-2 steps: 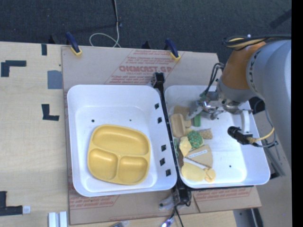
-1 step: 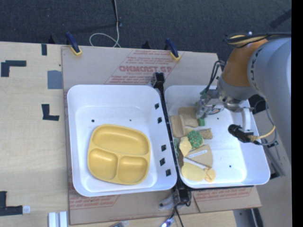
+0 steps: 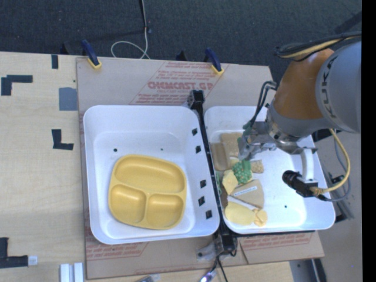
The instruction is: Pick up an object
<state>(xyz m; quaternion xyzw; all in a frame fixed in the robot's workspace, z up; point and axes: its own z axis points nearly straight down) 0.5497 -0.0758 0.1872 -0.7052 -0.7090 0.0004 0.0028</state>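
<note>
Arm (image 3: 317, 93): grey with an orange band, reaching in from the right of the frame and bending down over the right-hand bin (image 3: 294, 213). Gripper (image 3: 249, 147): hanging low at the middle of that bin, just above a heap of small objects (image 3: 241, 184); whether it is released or clenched cannot be told. The heap, in tan, yellow and green, is lying along the bin's left side, from centre to lower edge. Left-hand bin (image 3: 100, 128): holding a yellow divided tray (image 3: 147, 191), sitting in its lower half, well apart from the gripper.
</note>
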